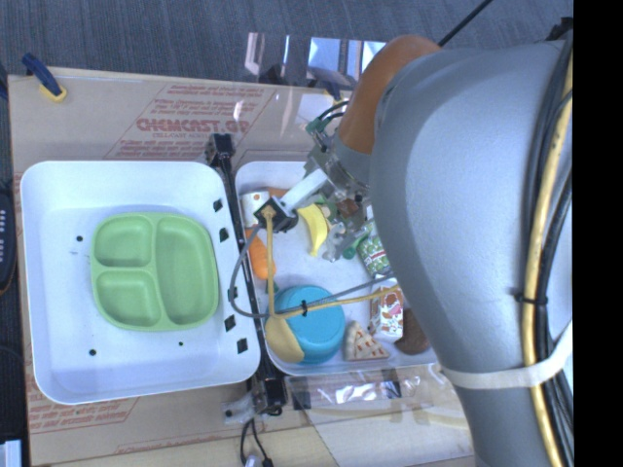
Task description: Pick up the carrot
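Leans in over the right bin [292, 173], opening of the tool [339, 224] impossible to tell, carrot [259, 258] seemingly hard against that bin's left wall.

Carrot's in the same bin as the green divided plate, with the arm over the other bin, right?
Not quite. The camera view shows the carrot in the bin under the arm, near the blue bowl. The green divided plate lies in the other bin.
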Controlling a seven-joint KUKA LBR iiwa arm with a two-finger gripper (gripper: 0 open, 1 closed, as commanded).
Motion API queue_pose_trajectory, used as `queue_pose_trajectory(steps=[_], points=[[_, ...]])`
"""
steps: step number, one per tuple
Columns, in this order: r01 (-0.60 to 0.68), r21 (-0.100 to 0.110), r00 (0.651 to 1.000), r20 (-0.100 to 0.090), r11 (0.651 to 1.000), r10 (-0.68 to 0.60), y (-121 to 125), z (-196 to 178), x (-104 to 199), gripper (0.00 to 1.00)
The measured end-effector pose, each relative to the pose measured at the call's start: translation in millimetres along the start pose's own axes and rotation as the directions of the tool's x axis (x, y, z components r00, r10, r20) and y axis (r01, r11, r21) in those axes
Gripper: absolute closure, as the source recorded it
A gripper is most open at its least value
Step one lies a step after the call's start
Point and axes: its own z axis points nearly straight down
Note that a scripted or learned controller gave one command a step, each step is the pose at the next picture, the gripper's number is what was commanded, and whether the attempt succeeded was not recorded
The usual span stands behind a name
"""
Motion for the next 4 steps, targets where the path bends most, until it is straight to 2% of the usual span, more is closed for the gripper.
queue_pose_trajectory(steps=[1,2,3,4], points=[[-0.045,0.002,0.999,0.012,0.999,0.045,-48,6,-21,0.00],[-0.161,0.000,0.987,0.016,0.987,0.161,-83,6,-30,0.00],[-0.173,-0.003,0.985,0.015,0.985,0.173,-33,5,-75,0.00],[-0.089,0.003,0.996,0.014,0.996,0.089,-110,7,-47,0.00]])
